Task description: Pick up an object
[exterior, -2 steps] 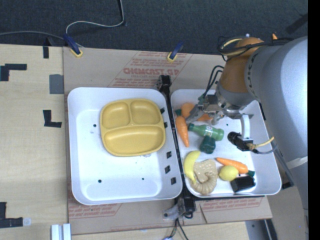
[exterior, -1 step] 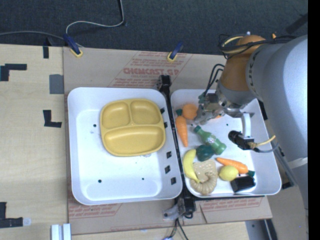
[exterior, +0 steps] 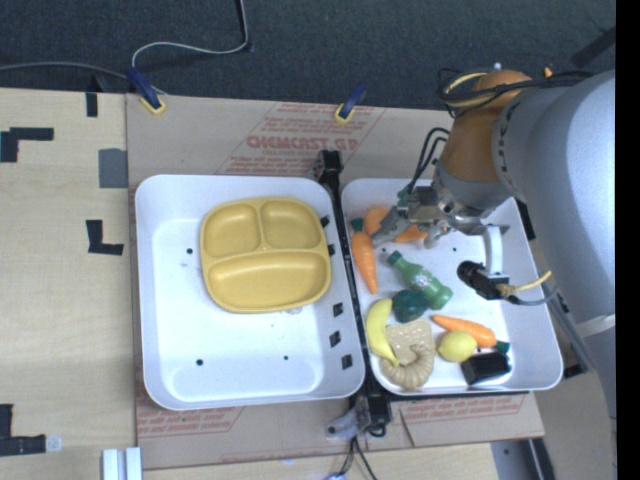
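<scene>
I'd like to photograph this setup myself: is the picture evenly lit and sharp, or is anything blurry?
Camera view: soft, even light, with only faint shadows under the yellow plate; the toys in the right bin look slightly soft; the big grey arm nearest the lens is blurred, with no harsh glare.

Even, soft light; slight blur.

Two bins sit side by side on the worktop [exterior: 60, 298]. The left bin [exterior: 165, 298] holds a divided tray [exterior: 265, 253]. In the right bin [exterior: 535, 343], carrots [exterior: 364, 261] lie near the divider, a bottle [exterior: 420, 280] mid-bin, and a banana [exterior: 378, 330] and lemon [exterior: 456, 346] toward the front; the gripper [exterior: 425, 218] is over its back.
</scene>
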Motion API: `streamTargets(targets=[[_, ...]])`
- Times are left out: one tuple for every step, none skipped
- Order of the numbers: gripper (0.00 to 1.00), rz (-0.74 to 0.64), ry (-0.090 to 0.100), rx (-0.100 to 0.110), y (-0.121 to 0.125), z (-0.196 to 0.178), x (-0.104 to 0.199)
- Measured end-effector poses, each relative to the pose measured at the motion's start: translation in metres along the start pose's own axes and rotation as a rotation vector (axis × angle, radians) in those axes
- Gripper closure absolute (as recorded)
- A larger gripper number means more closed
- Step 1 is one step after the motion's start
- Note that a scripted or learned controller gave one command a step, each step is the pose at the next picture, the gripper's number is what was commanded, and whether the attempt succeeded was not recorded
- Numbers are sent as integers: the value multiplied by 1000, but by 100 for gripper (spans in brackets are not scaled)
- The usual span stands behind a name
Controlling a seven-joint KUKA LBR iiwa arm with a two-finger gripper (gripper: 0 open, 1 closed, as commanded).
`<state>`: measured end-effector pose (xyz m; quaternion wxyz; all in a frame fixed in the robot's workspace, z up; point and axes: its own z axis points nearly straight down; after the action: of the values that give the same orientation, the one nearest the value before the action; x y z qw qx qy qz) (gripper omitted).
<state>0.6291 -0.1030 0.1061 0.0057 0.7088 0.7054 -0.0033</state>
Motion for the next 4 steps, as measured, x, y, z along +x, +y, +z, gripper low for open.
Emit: streamTargets(targets=[[100, -1, 1, 1, 0, -9, 1], [0, -1, 1, 1, 0, -9, 1], [0, 3, -3, -7, -19, 18, -1], [100, -2, 6, 0, -19, 10, 4]])
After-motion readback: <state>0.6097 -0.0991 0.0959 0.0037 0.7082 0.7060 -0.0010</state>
